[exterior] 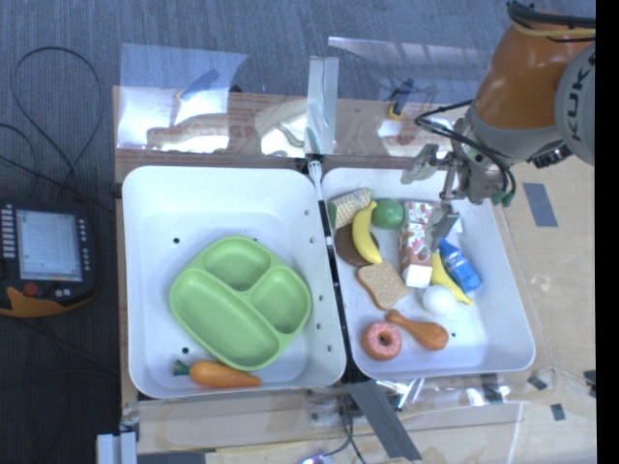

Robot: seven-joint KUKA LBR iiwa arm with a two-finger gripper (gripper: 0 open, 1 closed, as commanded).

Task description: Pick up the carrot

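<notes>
- Camera view: the carrot [224, 376] is lying in the left bin [155, 191], along its near wall just below the green plate [242, 301], its long axis running roughly left to right, leafy end to the left
- The pincer [451, 222] is hanging over the right bin [503, 298], above the juice carton [418, 235]; I cannot tell how it is set
- The carrot is sitting well apart from it, across the divider, leftward and nearer the front edge

Grey-orange arm from right, claw [447, 222] pointing down
</notes>
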